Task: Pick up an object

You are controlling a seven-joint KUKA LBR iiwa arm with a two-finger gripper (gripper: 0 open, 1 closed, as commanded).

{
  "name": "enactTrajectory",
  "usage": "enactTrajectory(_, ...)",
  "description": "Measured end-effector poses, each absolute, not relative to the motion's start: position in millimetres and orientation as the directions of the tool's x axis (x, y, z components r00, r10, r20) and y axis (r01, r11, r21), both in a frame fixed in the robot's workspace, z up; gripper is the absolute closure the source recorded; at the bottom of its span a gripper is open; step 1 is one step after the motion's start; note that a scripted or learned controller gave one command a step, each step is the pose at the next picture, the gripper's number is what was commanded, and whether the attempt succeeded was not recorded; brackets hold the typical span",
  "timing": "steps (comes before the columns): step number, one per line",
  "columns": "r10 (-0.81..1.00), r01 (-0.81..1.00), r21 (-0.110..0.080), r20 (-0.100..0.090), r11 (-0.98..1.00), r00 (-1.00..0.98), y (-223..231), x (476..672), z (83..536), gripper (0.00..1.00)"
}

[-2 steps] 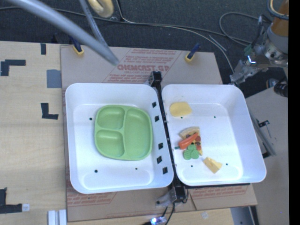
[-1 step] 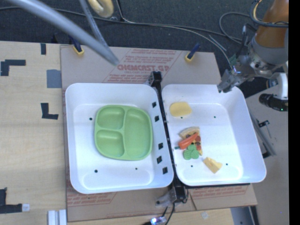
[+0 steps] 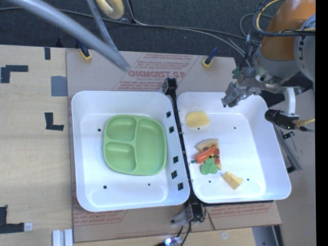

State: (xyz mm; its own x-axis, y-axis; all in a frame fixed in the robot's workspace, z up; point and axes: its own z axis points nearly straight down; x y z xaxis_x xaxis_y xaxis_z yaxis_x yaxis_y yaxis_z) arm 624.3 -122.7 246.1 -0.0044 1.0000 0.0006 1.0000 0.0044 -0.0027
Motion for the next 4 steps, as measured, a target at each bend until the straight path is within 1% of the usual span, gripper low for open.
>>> enactTrajectory(1, 1.000, 1.000, -0.002, 0.001, 0.005, -0.005, -69, 602.5, 251, 1.00)
enactTrajectory(2, 1.000, 1.000, -0.003, 0.001, 0.006, -0.006, -16, 590.7, 249, 1.00)
enactTrajectory(4, 1.000, 1.000, -0.005, 0.000, 0.005, -0.005, 70, 543.1, 219, 1.00)
